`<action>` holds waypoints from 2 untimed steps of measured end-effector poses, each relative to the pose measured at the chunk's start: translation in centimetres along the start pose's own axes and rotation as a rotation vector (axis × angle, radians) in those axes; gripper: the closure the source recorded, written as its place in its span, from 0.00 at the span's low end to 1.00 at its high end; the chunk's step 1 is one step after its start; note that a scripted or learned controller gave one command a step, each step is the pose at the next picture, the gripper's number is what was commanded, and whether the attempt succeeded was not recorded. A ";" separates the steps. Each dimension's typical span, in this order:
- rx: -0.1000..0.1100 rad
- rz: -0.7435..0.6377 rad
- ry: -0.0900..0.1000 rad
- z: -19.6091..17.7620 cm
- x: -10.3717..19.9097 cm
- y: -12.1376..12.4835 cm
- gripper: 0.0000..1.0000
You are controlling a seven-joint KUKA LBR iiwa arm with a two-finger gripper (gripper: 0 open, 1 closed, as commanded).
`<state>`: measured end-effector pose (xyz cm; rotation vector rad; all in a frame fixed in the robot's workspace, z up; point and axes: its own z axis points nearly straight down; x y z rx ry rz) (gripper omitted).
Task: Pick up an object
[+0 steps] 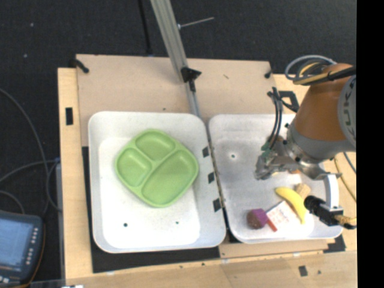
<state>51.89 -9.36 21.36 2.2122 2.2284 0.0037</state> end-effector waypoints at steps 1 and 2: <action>-0.001 0.001 -0.001 -1.5 4.1 2.7 1.00; 0.001 0.000 0.000 -0.8 8.4 6.0 1.00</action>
